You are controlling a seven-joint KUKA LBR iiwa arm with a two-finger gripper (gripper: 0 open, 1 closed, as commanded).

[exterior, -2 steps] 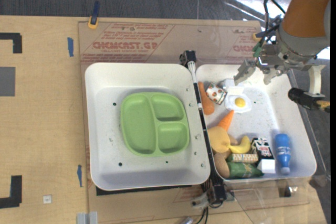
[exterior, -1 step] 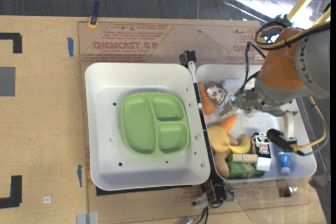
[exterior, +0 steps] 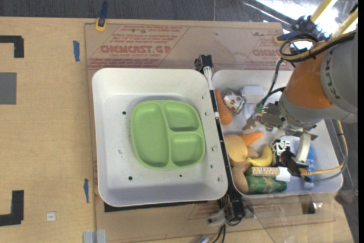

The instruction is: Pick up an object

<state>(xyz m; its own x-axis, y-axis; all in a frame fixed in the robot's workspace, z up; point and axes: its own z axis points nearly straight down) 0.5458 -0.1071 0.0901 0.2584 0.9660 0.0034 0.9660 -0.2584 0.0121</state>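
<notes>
The right bin (exterior: 333, 171) holds several small things. Among them are an orange carrot (exterior: 225, 113) along the left wall, a small printed can (exterior: 234, 101), a white packet (exterior: 251, 91), an orange wedge (exterior: 253, 136), a pale round fruit (exterior: 236, 148), a yellow banana (exterior: 261, 158), a brown bar (exterior: 264, 171), a green packet (exterior: 265, 184) and a tan potato (exterior: 241, 181). My gripper (exterior: 254, 120) hangs low in the bin's middle, just above the orange wedge and right of the carrot. Nothing shows between its tips.
The left bin (exterior: 108, 122) holds a green divided plate (exterior: 168, 134). A black clamp bar (exterior: 215, 105) runs between the two bins. The arm's orange band (exterior: 304, 88) and grey body cover the right bin's far right side.
</notes>
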